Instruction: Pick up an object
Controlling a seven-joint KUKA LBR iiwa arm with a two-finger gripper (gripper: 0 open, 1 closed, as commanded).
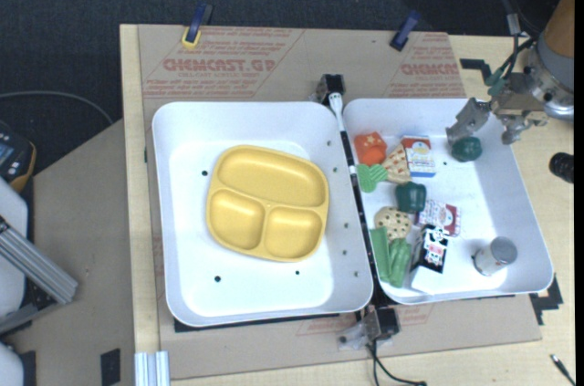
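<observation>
- The arm (pixel 558 65) reached in from the right edge of the camera view, its wrist over the far right corner of the right bin (pixel 525 193).
- The hand (pixel 493 127) pointed down over that corner, with one grey finger (pixel 468 116) on the left and another on the right, spread apart and open.
- A small dark green round object (pixel 467 148) lay in the right bin just below and beside the left finger; nothing sat between the fingers, so the hand gripped nothing.
- Whether the left finger touched the green object could not be told.
- Left of it in the same bin lay a white carton with red and blue print (pixel 419 154), a red-orange block (pixel 370 147) and a tan cracker-like piece (pixel 396 163).
- Lower down the bin's left side were a green toy vegetable (pixel 372 178), a dark green cup-like piece (pixel 411 195), a cookie (pixel 393 222), long green pieces (pixel 392 258) and a black and white card (pixel 434 249).
- A red and white packet (pixel 442 217) lay near the middle, and a grey cylinder (pixel 493 256) stood apart near the bin's near right corner.
- The left bin (pixel 173 193) held a yellow divided plate (pixel 267 203), well apart from the hand.
- Both bins sat side by side on a cardboard sheet (pixel 274 65) on the counter, with clamps (pixel 193 26) at its far edge.
- The cluster of items on the bin's left stood clear of the hand; only the dark green round object was close.
</observation>
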